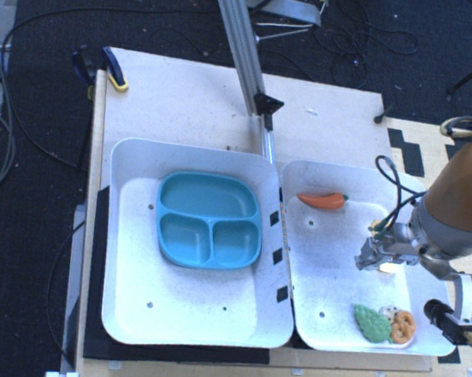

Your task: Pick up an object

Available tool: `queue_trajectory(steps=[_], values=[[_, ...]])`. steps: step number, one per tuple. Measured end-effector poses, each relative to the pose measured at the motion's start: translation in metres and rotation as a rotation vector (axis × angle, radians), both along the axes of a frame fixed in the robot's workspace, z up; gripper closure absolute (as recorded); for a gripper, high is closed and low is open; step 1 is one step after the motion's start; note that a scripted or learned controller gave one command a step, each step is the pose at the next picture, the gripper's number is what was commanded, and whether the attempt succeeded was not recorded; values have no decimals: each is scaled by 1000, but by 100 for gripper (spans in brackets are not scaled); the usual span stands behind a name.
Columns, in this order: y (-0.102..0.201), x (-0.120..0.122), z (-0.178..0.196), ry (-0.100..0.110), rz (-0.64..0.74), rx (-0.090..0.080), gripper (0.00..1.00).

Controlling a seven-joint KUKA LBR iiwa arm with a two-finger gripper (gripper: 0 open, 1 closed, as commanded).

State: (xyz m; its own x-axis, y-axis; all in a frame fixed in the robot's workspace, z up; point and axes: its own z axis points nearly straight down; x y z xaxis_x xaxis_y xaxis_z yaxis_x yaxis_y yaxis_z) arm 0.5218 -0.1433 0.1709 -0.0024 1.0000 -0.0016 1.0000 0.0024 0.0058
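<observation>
An orange carrot point(321, 200) lies near the far edge of the right bin point(328, 273). A green leafy toy point(371, 323) and a pretzel-like brown piece point(402, 326) rest together at that bin's near right corner. My gripper point(375, 255) hangs over the right side of the right bin, between the carrot and the green toy, touching neither. Nothing shows between its tips.
A blue three-compartment plate point(210, 220) sits in the left bin point(127, 298). A slanted metal pole point(242, 42) crosses from the top to the bins' shared edge. Cables trail from the arm point(468, 197) at the right.
</observation>
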Motion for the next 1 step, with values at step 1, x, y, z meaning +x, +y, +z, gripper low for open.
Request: queue_trajectory(steps=[1], values=[[-10,-1,51,0,-1,-1,100]])
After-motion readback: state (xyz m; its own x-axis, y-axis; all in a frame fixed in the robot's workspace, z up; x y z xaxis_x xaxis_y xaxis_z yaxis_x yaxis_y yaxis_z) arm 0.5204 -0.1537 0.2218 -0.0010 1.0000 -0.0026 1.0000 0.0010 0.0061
